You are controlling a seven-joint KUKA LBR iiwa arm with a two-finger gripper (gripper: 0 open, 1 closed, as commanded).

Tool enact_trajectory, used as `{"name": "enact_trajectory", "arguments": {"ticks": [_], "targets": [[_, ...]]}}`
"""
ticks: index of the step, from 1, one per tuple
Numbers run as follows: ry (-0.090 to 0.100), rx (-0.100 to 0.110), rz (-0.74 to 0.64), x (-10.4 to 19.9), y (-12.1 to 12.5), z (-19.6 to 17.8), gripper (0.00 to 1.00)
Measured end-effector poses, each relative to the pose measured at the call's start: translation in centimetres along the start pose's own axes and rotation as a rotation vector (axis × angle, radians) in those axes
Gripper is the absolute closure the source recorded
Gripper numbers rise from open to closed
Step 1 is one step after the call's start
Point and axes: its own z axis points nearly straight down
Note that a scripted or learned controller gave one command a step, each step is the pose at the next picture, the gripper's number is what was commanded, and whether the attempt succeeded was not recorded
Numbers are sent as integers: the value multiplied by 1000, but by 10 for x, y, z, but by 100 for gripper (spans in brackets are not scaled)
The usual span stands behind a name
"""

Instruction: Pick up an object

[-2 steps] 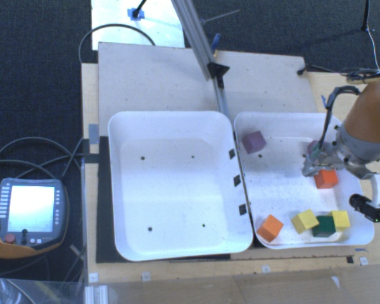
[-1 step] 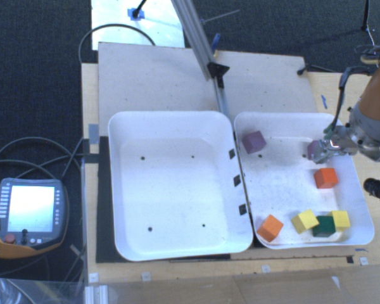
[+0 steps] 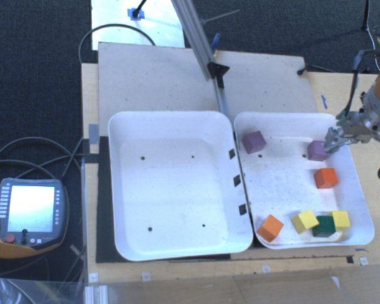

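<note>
The right bin (image 3: 358, 189) holds several small blocks. A purple block (image 3: 253, 141) lies near its back left. A second purple block (image 3: 316, 150) sits near the back right, and my gripper (image 3: 332, 142) is right against its right side. An orange block (image 3: 325, 178) lies just in front of that one. Along the front sit another orange block (image 3: 270, 227), a yellow block (image 3: 304, 221), a green block (image 3: 324, 226) and a second yellow block (image 3: 341, 219). The arm enters from the right edge.
The left bin (image 3: 123, 170) stands beside the right one, with black clips along the shared wall. A slanted metal pole (image 3: 196, 27) crosses the back of the bench. A teach pendant (image 3: 26, 217) with cables lies left of the bench.
</note>
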Motion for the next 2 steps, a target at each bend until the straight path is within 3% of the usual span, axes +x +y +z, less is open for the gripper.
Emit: {"name": "enact_trajectory", "arguments": {"ticks": [1,2], "targets": [[1,2,0,0,1,-15,100],[4,5,-5,60,-13,-19,100]]}}
